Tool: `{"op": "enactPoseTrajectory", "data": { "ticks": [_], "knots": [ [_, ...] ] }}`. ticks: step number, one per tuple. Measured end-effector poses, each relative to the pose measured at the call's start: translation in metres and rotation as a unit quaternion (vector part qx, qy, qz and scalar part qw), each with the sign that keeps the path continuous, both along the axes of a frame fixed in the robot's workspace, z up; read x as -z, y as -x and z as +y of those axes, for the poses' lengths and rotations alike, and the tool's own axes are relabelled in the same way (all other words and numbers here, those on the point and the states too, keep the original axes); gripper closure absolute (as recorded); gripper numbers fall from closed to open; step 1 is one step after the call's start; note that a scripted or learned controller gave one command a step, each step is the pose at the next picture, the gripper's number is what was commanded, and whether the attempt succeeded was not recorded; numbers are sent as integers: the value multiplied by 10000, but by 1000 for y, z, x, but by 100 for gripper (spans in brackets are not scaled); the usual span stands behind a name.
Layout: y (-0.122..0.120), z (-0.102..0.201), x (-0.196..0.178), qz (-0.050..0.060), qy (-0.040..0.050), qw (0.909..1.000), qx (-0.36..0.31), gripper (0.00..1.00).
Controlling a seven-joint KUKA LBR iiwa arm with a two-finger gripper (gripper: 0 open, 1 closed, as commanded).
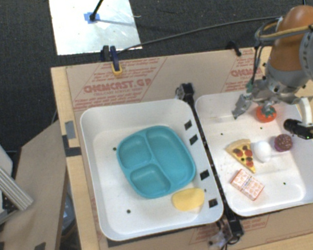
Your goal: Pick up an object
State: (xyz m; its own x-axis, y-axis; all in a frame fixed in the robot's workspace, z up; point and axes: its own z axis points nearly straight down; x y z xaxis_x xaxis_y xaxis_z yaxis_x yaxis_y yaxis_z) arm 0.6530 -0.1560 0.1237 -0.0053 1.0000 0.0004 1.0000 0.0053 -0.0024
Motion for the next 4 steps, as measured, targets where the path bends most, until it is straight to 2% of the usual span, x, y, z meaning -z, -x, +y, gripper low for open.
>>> {"op": "enactPoseTrajectory", "data": {
  "ticks": [1, 2, 3, 4],
  "knots": [
    [-2, 0, -15, -40, 8, 10000, -11, 100],
    [-11, -1, -80, -60, 13, 10000, 0, 100],
    [-12, -1, -86, -34, 6, 10000, -2, 100],
    [8, 48, -99, -25, -2, 10000, -16, 100]
  ]
}}
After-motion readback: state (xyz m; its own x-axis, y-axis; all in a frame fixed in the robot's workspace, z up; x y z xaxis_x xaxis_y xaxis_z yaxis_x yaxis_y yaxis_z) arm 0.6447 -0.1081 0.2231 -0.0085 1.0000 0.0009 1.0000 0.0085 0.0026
